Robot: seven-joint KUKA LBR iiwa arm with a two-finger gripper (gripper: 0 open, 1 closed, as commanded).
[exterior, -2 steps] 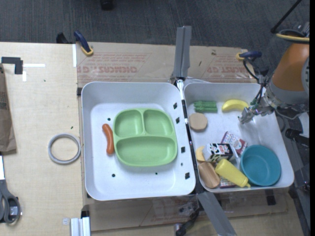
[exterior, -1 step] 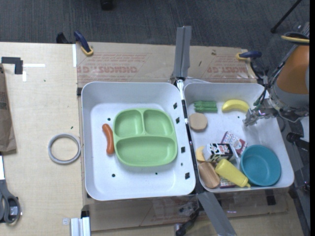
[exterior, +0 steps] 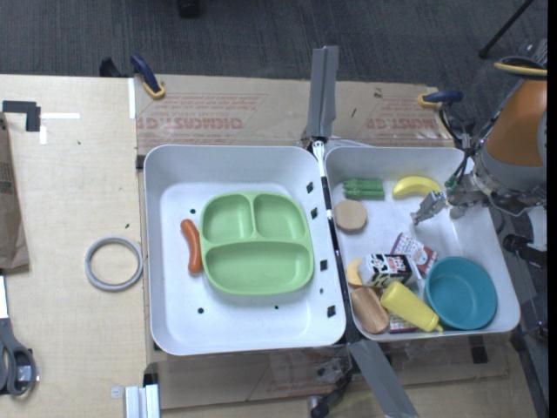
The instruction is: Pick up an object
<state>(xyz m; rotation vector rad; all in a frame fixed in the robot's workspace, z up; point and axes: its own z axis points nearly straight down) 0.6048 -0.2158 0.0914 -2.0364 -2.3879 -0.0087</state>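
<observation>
My gripper [exterior: 430, 207] hangs over the upper right part of the right bin [exterior: 477, 225], just below a yellow banana [exterior: 416, 185]. It looks open, with nothing between its fingers. To its left lie a green block [exterior: 363, 188] and a tan round disc [exterior: 351, 215]. Below it sit a red-and-white packet [exterior: 411, 252], a black-and-white carton [exterior: 383, 270], a blue bowl [exterior: 461, 293], a yellow bottle [exterior: 409, 306] and a brown bun [exterior: 370, 310].
The left bin [exterior: 165, 286] holds a green divided plate [exterior: 257, 242] and an orange sausage [exterior: 191, 246]. A grey tape ring [exterior: 114, 262] and scissors [exterior: 16, 368] lie on the bench to the left. A grey post [exterior: 323, 90] stands between the bins at the back.
</observation>
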